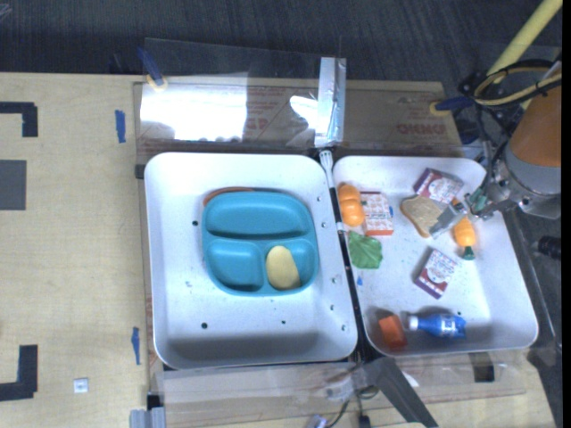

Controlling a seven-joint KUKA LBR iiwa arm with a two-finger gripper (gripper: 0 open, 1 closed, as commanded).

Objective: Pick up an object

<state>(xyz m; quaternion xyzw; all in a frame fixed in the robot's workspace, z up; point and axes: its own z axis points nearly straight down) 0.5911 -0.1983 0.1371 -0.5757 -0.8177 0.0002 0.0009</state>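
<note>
My gripper (457, 217) hangs low over the upper right part of the right bin (510, 285), with the grey arm and its orange band (541, 132) coming in from the right. It sits between a tan bread slice (417, 214) on its left and a small orange carrot-like piece (464, 233) just below it. I cannot tell whether it touches either. A dark red packet (436, 185) lies just above the bread.
The right bin also holds an orange fruit (350, 205), a white-and-red packet (377, 214), a green leaf (365, 251), a second red packet (435, 272), a blue bottle (437, 325) and an orange cup (391, 330). In the left bin (161, 239), a blue divided plate (259, 217) carries a yellow item (282, 267).
</note>
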